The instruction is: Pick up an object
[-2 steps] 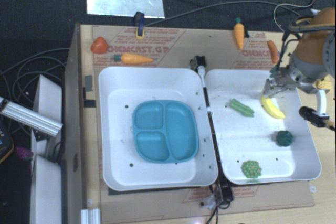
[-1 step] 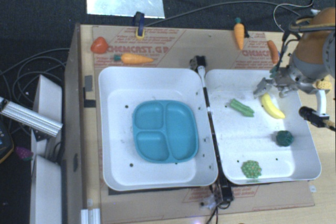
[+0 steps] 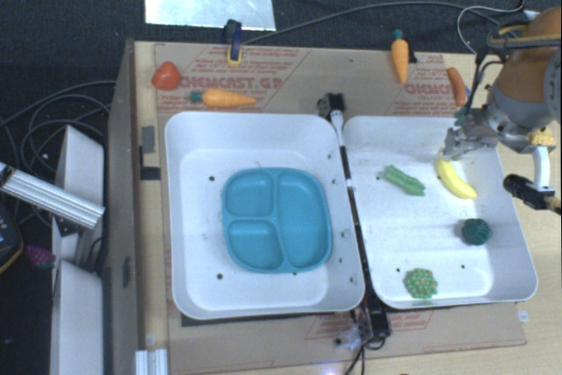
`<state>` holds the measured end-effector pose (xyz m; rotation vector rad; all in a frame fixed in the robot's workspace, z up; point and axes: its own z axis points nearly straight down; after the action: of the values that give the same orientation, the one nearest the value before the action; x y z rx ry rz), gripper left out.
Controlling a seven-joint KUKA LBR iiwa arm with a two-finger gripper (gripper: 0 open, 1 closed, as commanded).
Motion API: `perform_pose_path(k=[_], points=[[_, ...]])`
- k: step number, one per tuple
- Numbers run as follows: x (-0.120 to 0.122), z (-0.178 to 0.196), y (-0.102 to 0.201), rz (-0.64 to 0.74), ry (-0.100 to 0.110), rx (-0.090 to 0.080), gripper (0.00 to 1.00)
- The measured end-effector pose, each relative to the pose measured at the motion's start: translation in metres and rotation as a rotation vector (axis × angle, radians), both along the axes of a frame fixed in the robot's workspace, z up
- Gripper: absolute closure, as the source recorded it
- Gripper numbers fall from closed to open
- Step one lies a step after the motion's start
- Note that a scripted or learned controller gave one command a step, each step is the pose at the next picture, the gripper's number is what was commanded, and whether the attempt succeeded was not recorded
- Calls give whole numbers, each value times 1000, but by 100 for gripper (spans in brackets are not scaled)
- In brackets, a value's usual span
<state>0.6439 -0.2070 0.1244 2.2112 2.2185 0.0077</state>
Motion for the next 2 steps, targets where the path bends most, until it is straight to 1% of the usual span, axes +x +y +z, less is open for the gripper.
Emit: perform_pose_path(k=[1, 2], points=[[0, 0, 0, 0, 0, 0, 0], [-4, -24, 1, -2, 8, 2, 0]])
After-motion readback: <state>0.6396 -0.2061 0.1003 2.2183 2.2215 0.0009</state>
